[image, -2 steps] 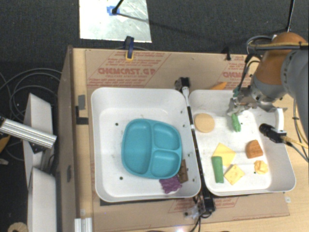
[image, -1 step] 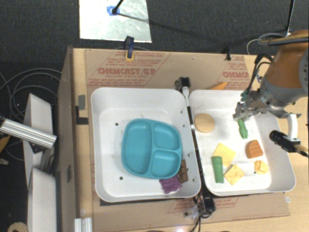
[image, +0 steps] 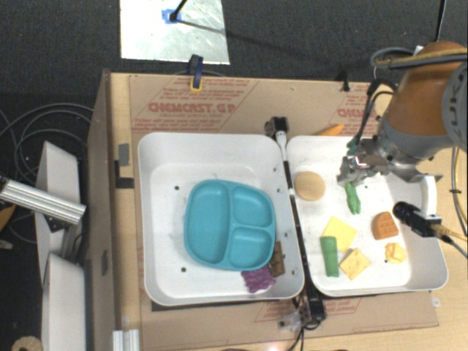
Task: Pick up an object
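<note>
Hand (image: 356, 168) sits low in right bin (image: 431, 269), just above a small green stick (image: 353, 198); can't tell if it's apart or together.

We see the bench (image: 219, 101) covered in brown printed cardboard. Two white bins sit on it side by side: left bin (image: 157, 218), right bin (image: 428, 265).

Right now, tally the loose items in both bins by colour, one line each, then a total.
Blue: 1, divided plate
Purple: 1
Brown: 1
Tan: 1, round piece
Green: 2
Yellow: 3
Orange-brown: 1
Total: 10
</note>
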You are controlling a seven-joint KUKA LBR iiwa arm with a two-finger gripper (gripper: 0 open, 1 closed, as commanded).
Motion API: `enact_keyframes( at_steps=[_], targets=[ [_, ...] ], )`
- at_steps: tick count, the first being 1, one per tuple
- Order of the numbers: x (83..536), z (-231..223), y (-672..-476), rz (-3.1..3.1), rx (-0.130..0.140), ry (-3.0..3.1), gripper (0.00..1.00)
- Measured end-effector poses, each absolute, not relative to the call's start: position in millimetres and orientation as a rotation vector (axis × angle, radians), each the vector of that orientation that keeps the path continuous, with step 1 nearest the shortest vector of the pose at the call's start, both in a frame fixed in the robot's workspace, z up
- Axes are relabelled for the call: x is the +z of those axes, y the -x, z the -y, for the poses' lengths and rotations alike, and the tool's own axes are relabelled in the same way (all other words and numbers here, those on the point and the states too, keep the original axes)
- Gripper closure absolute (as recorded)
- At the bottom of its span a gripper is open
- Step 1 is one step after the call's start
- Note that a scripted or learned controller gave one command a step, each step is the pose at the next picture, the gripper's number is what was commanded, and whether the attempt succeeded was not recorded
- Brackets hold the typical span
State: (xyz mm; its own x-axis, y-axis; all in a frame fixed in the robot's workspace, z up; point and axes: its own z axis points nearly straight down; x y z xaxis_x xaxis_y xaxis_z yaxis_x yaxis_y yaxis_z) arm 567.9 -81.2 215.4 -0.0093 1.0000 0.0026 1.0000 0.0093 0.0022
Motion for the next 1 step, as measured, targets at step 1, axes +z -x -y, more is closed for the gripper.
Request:
enact_keyframes(
  at_steps=[1],
  targets=[
    [245.9,36.4,-523.0,2.230,-0.004,2.210,1.00]
  ],
)
